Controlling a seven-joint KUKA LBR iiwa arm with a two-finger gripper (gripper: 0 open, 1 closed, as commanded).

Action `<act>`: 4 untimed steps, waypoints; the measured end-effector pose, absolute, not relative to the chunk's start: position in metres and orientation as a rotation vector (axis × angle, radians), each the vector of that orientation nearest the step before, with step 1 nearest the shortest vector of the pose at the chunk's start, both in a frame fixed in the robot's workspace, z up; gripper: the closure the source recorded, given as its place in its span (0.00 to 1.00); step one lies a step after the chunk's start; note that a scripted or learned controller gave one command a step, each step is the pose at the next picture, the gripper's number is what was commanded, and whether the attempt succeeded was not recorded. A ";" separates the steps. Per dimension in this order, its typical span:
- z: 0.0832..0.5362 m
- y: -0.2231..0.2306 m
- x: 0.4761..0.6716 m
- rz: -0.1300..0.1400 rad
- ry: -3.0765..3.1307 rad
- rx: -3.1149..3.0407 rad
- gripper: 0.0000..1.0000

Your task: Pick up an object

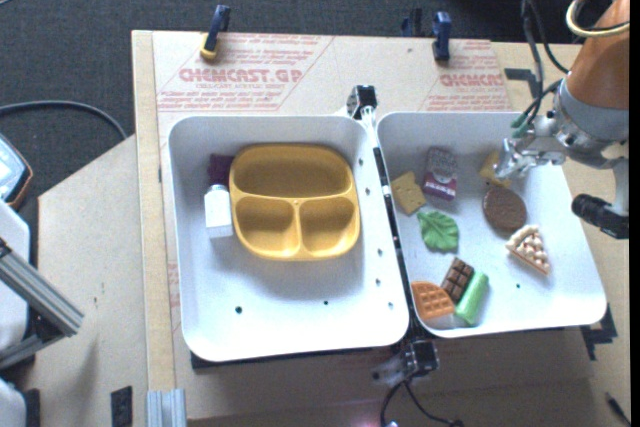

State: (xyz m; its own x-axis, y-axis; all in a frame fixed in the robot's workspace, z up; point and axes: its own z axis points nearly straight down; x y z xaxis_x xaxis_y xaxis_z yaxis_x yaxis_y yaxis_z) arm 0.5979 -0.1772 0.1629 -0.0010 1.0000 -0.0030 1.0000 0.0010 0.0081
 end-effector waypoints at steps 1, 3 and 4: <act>0.222 -0.186 0.595 0.005 2.214 2.216 1.00; 0.220 -0.144 0.583 -0.001 2.228 2.220 1.00; 0.233 -0.091 0.564 0.000 2.230 2.219 1.00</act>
